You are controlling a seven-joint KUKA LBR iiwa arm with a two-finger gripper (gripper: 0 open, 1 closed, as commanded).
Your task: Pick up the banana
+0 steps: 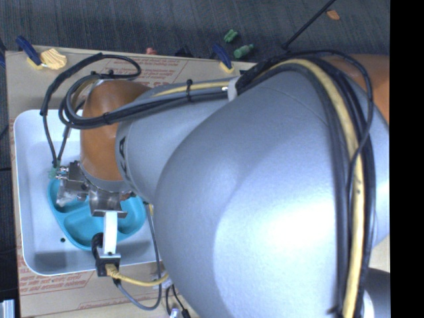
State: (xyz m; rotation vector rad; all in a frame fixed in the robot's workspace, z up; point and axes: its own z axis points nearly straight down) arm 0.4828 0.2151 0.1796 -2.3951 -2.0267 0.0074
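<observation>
Mostly, the smooth grey shell of the arm fills the right and middle of the camera view, hiding whatever lies under it, including most of the tabletop. Black and yellowish cables run along its curved casing and loop out over the left bin, a shallow white tray with rounded corners of which the left wall and part of the floor are visible. The glossy orange band sits above the wrist, which points down into that bin. Below the wrist, metal fittings and a white bracket with a black connector cover the gripper; whether the fingers are open or closed cannot be told, nor whether they have hold of anything. Beneath that hardware lies a bright blue, rounded, plastic-looking object, partly covered, its full shape hard to make out. The banana cannot be made out; where it lies cannot be told. Brown cardboard with red print edges the bin. Past it, on the dark carpeted floor, lie small green pieces.
</observation>
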